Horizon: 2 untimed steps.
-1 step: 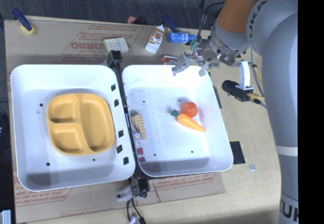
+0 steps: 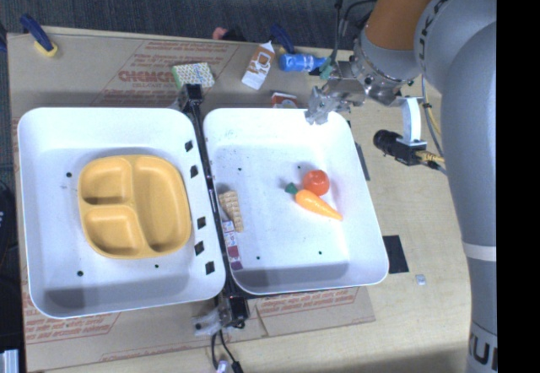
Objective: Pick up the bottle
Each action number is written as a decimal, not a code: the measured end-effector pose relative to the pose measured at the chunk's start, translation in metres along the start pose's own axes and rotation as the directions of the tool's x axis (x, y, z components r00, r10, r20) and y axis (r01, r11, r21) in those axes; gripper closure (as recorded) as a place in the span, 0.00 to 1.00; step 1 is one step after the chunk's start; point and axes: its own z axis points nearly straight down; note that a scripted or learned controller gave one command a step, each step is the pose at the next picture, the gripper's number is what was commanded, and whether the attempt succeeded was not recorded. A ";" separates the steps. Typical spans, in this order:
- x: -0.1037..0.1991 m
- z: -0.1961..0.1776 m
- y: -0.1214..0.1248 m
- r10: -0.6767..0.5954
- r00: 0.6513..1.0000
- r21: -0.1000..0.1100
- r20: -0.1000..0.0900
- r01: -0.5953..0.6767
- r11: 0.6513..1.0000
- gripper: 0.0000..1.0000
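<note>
A small blue bottle [image 2: 296, 63] lies on its side on the cardboard behind the right bin [image 2: 278, 266], outside it. My gripper [image 2: 318, 112] hangs over the far rim of the right bin near its back right corner, a short way in front of and to the right of the bottle. Nothing shows in the gripper.
In the right bin lie an orange carrot [image 2: 319, 205], a red tomato [image 2: 316, 181] and a small waffle piece [image 2: 229, 209]. The left bin [image 2: 42, 278] holds a yellow divided plate [image 2: 135, 204]. A small carton [image 2: 258, 66] and a green packet [image 2: 193, 73] lie behind the bins.
</note>
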 end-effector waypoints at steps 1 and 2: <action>-0.049 -0.035 -0.067 0.032 0.999 -0.003 0.000 -0.032 0.999 1.00; -0.041 -0.069 -0.108 0.437 0.900 -0.003 -0.001 -0.437 0.900 1.00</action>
